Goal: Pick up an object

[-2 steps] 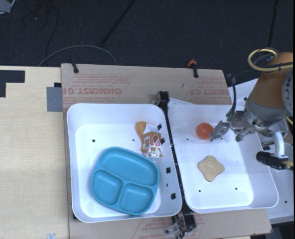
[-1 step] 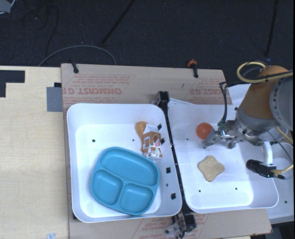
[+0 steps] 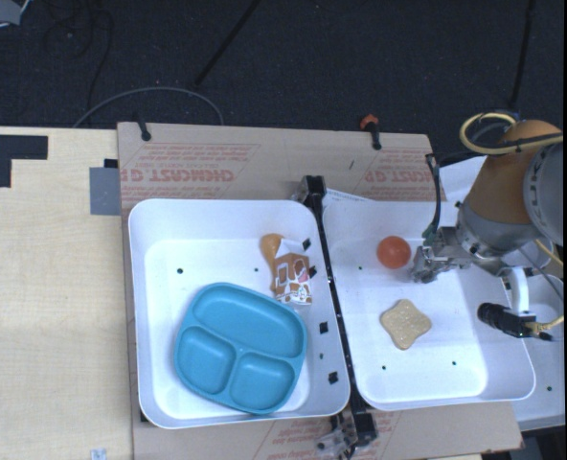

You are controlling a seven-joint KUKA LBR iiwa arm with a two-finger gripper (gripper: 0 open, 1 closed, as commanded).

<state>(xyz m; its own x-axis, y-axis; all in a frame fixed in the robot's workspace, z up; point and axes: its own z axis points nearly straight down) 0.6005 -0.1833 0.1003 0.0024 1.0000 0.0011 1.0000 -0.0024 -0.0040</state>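
Left bin: blue divided tray, snack packet, tan item. Right bin: red ball, toast-shaped piece. Hand just beside ball, low over the bin.

The arm is a thick, rounded grey body with a broad orange band around it. A loop of yellowish cable curls just above the orange band, and a thin dark cable runs down beside the band. Below the band sits the gripper, a small cluster of dull grey metal parts. A white bracket and a black cylindrical piece hang beneath the band.
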